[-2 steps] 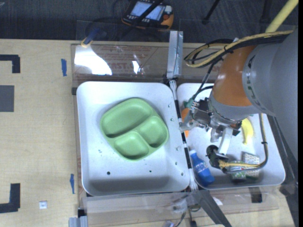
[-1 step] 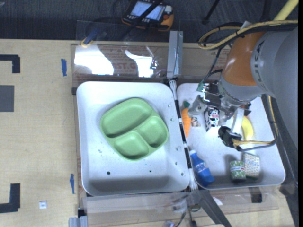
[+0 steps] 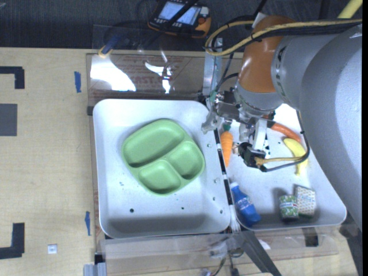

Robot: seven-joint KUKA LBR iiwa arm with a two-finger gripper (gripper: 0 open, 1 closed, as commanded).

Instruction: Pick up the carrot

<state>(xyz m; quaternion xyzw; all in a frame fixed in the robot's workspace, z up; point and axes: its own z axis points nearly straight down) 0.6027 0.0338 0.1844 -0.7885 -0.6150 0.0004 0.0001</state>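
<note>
The carrot (image 3: 226,148) is orange with a green stub at its far end. It lies lengthwise in the right bin (image 3: 328,211), close against that bin's left wall. My gripper (image 3: 237,130) hangs below the orange wrist band, right over the carrot's far end and slightly to its right. The gripper body hides the carrot's top, so I cannot tell whether they touch. The carrot rests on the bin floor.
A green divided plate (image 3: 164,156) sits in the left bin (image 3: 109,171). In the right bin lie a blue bottle (image 3: 245,206), a yellow banana (image 3: 294,149), a reddish-orange vegetable (image 3: 284,130) and a green-and-white packet (image 3: 298,203). Cables loop near the gripper.
</note>
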